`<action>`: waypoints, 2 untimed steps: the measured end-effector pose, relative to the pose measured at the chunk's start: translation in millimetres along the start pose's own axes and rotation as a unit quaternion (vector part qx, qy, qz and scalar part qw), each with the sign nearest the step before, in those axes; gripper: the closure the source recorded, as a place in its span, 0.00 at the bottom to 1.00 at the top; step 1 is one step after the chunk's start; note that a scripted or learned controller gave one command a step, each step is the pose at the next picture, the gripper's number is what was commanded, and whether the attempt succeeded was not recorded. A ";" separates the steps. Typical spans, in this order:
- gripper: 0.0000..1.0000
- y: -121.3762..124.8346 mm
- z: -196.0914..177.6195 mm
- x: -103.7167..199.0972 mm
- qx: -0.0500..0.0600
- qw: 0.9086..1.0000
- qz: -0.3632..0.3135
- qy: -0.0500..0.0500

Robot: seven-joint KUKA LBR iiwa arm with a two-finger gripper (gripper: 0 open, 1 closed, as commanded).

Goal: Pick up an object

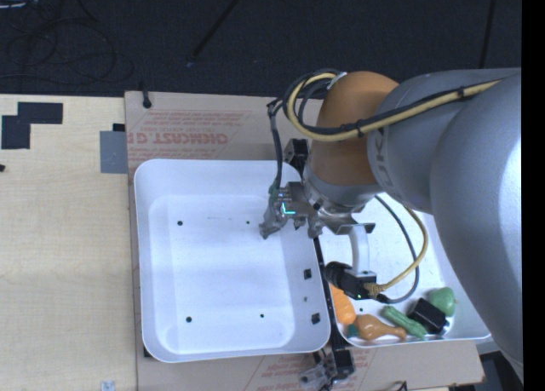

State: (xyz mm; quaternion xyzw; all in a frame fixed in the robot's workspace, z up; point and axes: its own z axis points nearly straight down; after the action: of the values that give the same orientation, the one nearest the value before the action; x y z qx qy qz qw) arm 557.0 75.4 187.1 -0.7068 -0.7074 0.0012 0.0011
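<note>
Grey arm (443, 159) hangs its gripper (285, 221) over the left bin (170, 296)'s right edge; its grip I cannot tell; I see the orange toy (342, 304) and green toy (441, 300) in the right bin (467, 325).

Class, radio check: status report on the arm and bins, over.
Gripper over left bin's right edge, nothing seen held. Toys lie in right bin. Arm overhangs them.

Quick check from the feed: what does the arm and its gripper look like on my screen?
The arm is bulky and smooth grey, with a rounded orange band above the wrist. Yellow and black cables loop around that band and trail down its side. The gripper is small, dark grey metal, with a green light.
</note>
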 end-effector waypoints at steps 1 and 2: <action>0.00 0.0 0.0 0.0 0.000 1.000 0.000 0.000; 0.00 0.0 0.0 0.0 0.000 1.000 0.000 0.000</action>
State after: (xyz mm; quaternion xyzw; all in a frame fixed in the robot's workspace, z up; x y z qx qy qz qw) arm 557.0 75.4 187.1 -0.7068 -0.7074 0.0012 0.0011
